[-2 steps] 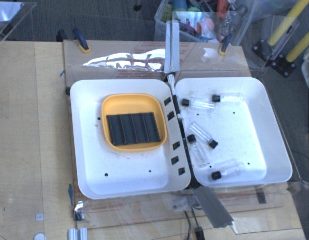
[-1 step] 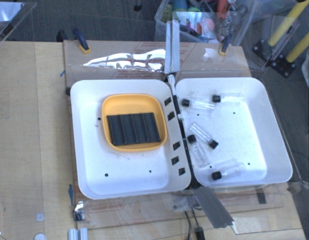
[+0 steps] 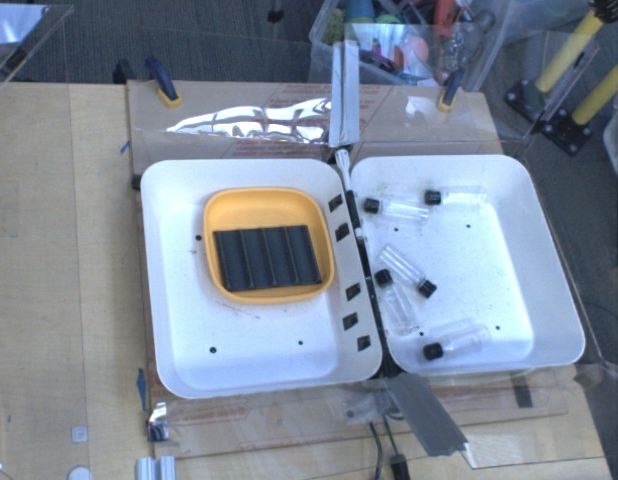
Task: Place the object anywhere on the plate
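Capped clear vials (image 3: 407, 274) scattered in right bin (image 3: 509, 258), yellow plate (image 3: 267, 242) in left bin (image 3: 179, 298)

plate (image 3: 221, 218) in L bin (image 3: 174, 348) | vials (image 3: 404, 271) in R bin (image 3: 529, 268)

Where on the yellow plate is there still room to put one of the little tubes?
The yellow plate has a dark ridged block filling its middle and front. The widest bare strip is along the back, between block and rim. Narrow strips run down both sides. In the right bin, the clear tubes crowd the left half.
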You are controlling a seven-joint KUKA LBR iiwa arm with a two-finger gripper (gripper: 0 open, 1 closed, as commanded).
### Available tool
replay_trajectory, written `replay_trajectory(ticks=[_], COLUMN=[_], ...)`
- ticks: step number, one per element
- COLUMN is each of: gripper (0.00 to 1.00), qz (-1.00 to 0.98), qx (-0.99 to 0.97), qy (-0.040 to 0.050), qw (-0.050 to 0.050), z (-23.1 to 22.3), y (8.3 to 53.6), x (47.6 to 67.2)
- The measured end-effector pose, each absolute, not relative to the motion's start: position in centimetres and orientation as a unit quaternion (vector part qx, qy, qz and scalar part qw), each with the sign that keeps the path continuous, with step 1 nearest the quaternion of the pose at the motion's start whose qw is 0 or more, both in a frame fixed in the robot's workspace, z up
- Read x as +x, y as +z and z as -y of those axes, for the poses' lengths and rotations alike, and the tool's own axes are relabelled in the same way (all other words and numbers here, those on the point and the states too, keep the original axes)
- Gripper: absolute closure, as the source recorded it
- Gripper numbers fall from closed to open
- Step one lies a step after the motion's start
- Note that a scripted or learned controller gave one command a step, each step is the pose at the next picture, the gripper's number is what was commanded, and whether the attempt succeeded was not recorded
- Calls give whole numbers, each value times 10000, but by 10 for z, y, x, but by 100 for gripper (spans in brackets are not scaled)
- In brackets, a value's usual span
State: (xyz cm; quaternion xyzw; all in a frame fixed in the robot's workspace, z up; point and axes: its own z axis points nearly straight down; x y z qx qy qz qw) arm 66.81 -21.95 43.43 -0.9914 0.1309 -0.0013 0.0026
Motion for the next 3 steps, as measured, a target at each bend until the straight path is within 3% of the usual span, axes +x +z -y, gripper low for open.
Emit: replay_trajectory(ticks=[3], gripper=[100], qz=[-985], qx=[-9951], qy=[-15], qw=[26], z=[221], y=[434], x=[668])
